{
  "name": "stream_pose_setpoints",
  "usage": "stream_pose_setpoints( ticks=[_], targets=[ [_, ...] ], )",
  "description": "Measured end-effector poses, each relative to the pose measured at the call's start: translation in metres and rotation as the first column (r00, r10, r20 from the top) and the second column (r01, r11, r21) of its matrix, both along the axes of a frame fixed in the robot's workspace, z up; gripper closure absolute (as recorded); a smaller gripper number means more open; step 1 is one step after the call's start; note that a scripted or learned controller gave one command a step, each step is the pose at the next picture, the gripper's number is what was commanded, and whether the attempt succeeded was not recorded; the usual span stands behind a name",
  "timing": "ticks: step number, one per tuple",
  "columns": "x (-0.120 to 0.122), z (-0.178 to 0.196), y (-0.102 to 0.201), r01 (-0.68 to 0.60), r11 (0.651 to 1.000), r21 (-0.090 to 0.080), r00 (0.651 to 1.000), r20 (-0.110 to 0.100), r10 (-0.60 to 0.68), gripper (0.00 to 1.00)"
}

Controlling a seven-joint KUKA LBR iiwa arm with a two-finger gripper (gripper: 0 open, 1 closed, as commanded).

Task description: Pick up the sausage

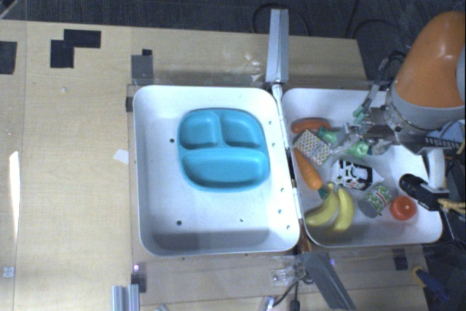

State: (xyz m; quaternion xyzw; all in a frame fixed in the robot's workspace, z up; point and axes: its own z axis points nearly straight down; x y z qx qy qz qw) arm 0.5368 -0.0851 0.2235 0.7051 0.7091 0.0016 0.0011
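Metal fingers of the gripper (355,136) hang low in the right bin (429,233); whether they are open or closed cannot be told. The sausage (310,124) lies just left, near a carrot (308,169) and bananas (333,208). A blue tray (222,148) sits in the left bin (156,178).

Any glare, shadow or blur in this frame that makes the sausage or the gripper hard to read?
Camera view: lighting is even; a soft shadow lies in the left bin near its front wall. The sausage is sharp enough to make out. The gripper is small and muddled against clutter, fingers unreadable. Bright reflection streak on the bench at left.
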Motion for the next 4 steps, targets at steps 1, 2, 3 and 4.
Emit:
stream_pose_setpoints(
  ticks=[1,2,3,4],
  targets=[
    [0.074,-0.118,-0.017,-0.051,0.999,-0.005,0.998,0.021,0.051,0.0],
    [0.132,-0.131,-0.026,0.084,0.996,0.005,0.996,-0.01,-0.083,0.0],
    [0.133,-0.118,-0.024,0.078,0.997,0.008,0.997,-0.012,-0.078,1.0],
    [0.135,-0.116,-0.023,0.076,0.997,0.008,0.997,-0.003,-0.076,0.0]
  ],
)
